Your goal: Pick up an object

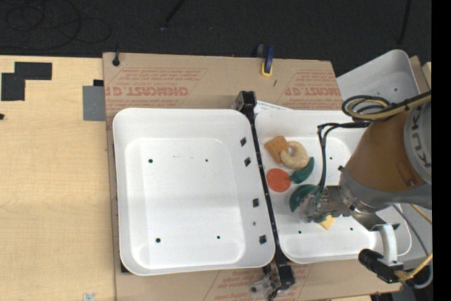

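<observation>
In the right bin (331, 250) lie a tan bread-like piece (275, 148), a beige ring (295, 154), a teal curved piece (304, 169), a red-orange disc (279, 180), a dark green piece (301, 195) and a small yellow bit (326, 222). My gripper (318, 209) is low in this bin, right beside the dark green piece and just above the yellow bit. The bulky arm body covers the right part of the bin.
The left bin (183, 261) lies alongside, parted from the right one by a black clamp strip (255, 180). Cardboard lies under both bins. A blue and yellow clamp (267, 61) sits at the back edge. Cables loop above the arm.
</observation>
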Controlling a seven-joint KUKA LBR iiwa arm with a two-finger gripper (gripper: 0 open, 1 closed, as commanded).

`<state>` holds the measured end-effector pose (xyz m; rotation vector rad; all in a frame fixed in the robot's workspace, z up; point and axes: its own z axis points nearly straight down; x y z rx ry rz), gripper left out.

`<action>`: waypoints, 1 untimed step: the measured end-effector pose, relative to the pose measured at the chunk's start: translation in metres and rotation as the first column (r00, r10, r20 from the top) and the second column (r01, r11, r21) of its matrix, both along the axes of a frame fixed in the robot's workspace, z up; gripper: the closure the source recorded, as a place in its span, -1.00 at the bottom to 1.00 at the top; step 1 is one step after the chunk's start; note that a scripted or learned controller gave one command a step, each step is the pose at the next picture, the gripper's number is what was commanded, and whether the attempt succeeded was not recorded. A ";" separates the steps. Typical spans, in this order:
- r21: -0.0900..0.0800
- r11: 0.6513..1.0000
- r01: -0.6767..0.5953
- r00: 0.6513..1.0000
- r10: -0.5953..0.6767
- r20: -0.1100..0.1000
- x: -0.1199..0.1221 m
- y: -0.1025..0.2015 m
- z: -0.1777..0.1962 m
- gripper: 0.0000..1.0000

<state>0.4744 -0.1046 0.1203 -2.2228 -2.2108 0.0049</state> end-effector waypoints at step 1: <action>0.001 1.000 -0.015 1.000 0.015 0.022 0.015 0.072 0.160 1.00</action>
